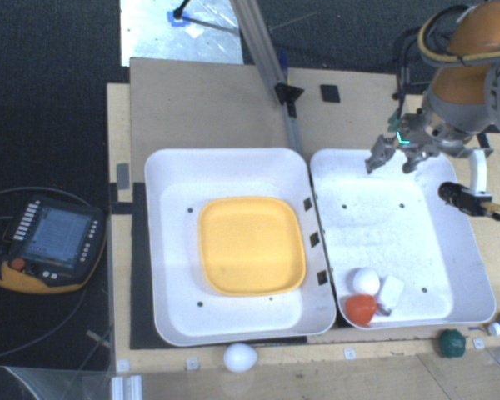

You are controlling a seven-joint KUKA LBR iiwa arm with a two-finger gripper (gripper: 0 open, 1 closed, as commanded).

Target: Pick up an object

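Observation:
My gripper [394,161] hangs over the far edge of the right bin [400,223], its two fingers spread open with nothing between them. A white ball [366,281], a red-orange round object [361,308] and a small white block [391,292] lie clustered in that bin's near left corner, well away from the gripper. A yellow square plate [252,244] rests in the middle of the left bin [171,248].
A white egg-shaped object [240,357] lies on the bench in front of the left bin. A dark green ball [452,342] sits off the right bin's near right corner. A slanted metal pole [262,40] stands behind the bins. A teach pendant [50,244] lies at far left.

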